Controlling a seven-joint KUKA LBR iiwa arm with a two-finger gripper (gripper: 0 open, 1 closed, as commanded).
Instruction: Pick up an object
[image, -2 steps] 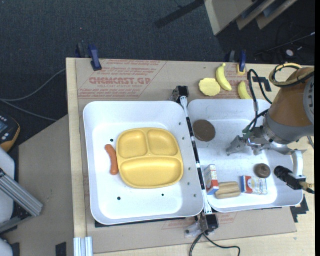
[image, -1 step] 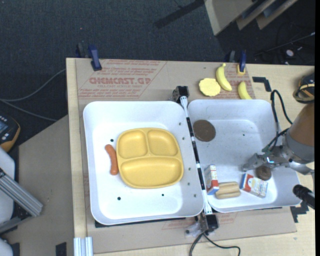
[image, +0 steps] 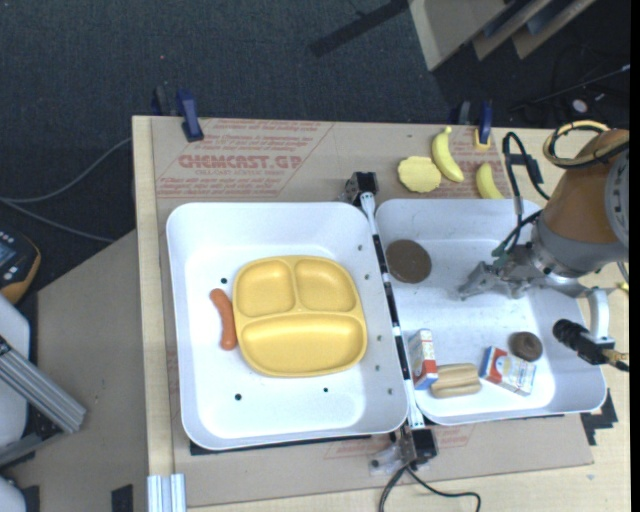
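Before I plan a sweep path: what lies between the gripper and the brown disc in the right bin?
Bare white bin floor; the camera view shows nothing between the gripper and the brown disc.

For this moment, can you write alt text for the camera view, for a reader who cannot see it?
A grey robot arm reaches from the right, its gripper low in the right bin near a brown disc. The left bin holds a yellow divided plate beside a toy sausage.

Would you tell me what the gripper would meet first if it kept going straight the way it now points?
The gripper points toward the view's left, low in the right bin. The brown disc lies nearest that line, though depth is unclear.
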